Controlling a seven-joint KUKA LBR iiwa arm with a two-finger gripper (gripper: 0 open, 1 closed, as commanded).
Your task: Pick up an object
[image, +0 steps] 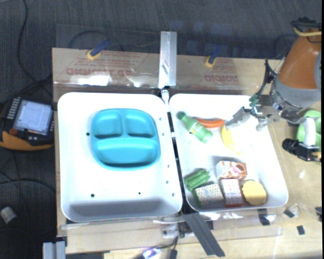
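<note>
The small yellow banana-shaped plastic toy (pixel 227 137), judged light, stiff and slippery, is best taken across its middle. The end effector (pixel 247 115), released and empty, hovers at its one o'clock.

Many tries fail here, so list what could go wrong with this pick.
1. The green bottle, carrot and banana lie touching, so the end effector may nudge neighbours.
2. The items along the right bin's near wall, like the yellow block, are packed tight, leaving little finger room.
</note>
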